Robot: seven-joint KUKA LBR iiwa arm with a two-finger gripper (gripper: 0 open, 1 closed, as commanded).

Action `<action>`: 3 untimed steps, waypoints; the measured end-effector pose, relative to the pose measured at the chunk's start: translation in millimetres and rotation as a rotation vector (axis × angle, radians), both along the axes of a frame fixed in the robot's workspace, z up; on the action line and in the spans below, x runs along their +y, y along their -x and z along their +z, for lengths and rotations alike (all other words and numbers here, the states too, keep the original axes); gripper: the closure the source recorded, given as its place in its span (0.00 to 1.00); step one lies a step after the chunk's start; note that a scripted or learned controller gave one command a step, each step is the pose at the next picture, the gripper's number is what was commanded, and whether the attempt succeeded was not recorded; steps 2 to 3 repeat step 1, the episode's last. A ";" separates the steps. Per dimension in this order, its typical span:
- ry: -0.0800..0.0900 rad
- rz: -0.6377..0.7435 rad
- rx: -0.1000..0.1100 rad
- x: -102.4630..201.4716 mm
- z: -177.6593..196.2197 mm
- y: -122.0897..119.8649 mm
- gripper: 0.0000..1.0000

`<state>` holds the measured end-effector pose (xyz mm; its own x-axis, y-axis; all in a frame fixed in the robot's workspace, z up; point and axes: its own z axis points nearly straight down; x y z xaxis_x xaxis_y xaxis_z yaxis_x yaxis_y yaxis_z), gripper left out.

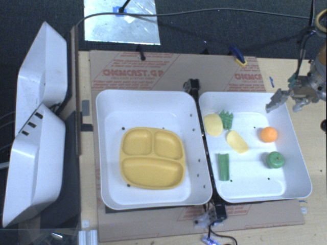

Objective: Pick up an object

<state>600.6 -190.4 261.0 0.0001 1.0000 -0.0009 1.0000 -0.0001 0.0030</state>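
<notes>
We see the gripper [286, 100] hanging above the far right corner of the right bin [255, 190], holding nothing. One grey finger [275, 101] juts out toward the bin, but we cannot tell how wide the fingers stand.

The candidates all lie in that bin. An orange ball [269, 134] sits nearest the gripper, with a green round fruit [275, 160] just below it. Farther left are a yellow lump [213, 124] touching a small green leafy piece [226, 119], a yellow oval [237, 141], and a green strip [224, 166]. The left bin [148, 98] holds a yellow divided tray [152, 157].

We judge the risks as follows. The ball and the green fruit are round, so fingers closing off-centre could squirt them away across the smooth floor. Both also sit near the right wall, where a descending finger may strike the rim. The lump and leafy piece touch, so a grasp there may catch both or neither. The strip lies flat and low, so the fingers may scrape the floor and miss it.
</notes>
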 end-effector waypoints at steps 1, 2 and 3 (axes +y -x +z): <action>0.000 0.001 0.000 -7.9 27.0 -5.5 0.00; 0.000 0.001 0.000 -7.9 27.0 -5.5 0.00; 0.000 0.001 0.000 -7.9 27.0 -5.5 0.00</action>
